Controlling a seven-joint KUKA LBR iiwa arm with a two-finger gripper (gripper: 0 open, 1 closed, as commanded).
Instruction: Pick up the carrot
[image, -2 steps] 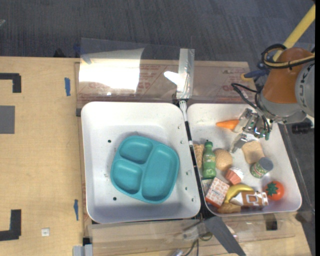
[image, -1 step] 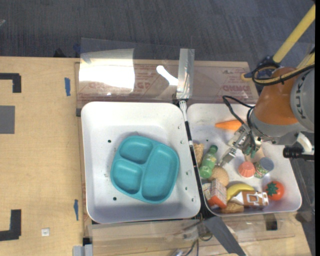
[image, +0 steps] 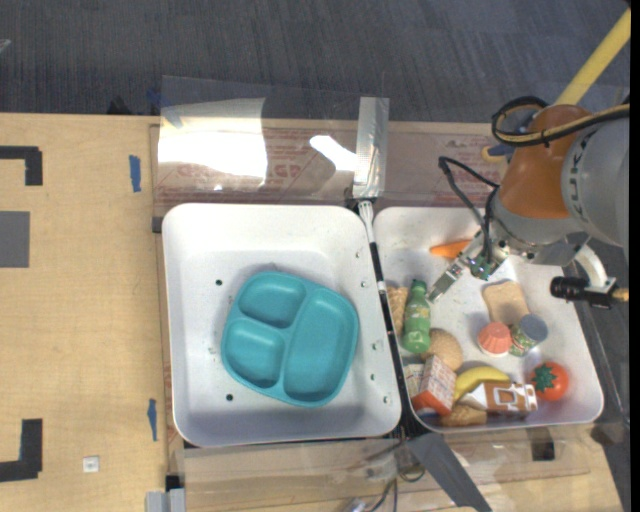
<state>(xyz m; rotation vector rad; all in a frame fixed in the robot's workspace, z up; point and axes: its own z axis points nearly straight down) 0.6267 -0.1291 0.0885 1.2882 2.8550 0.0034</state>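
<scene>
the grey arm (image: 600, 190) reaches in from the right of the camera view, its orange band (image: 535, 170) sitting just above the wrist. black cables loop over the band and trail down along the wrist. the wrist angles down and to the left, ending in the two-finger gripper (image: 450, 275), which points toward the lower left, low over the right bin (image: 590, 400).

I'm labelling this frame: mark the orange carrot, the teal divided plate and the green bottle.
orange carrot (image: 449, 248): camera view, middle of its visible length.
teal divided plate (image: 290, 338): camera view, central divider ridge.
green bottle (image: 416, 322): camera view, its body.
</scene>
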